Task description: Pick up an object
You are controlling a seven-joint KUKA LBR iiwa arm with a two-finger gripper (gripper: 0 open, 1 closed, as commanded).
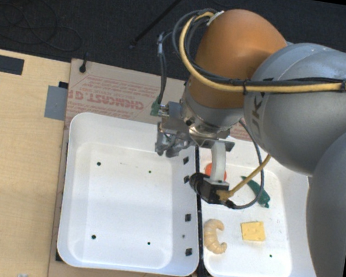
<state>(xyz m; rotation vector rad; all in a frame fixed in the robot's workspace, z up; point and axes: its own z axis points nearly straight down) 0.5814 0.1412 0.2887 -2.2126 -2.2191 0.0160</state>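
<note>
My gripper (170, 145) hangs under the orange-banded wrist, above the back right corner of the left bin (85, 153). I see nothing held in it. The objects lie in the right bin (283, 265): a pale beige croissant-shaped piece (214, 235) near the divider, a yellow square block (253, 231) to its right, a green piece (262, 197) further back, and a small orange-red thing (208, 168) partly hidden behind the wrist hardware. The gripper stands left of and behind all of them, touching none.
The two bins share a middle wall (187, 217) with black clips. The bulky grey arm (309, 111) covers the right bin's back and right side. Brown cardboard (115, 92) lies under the bins, on the wooden bench (5, 159) to the left.
</note>
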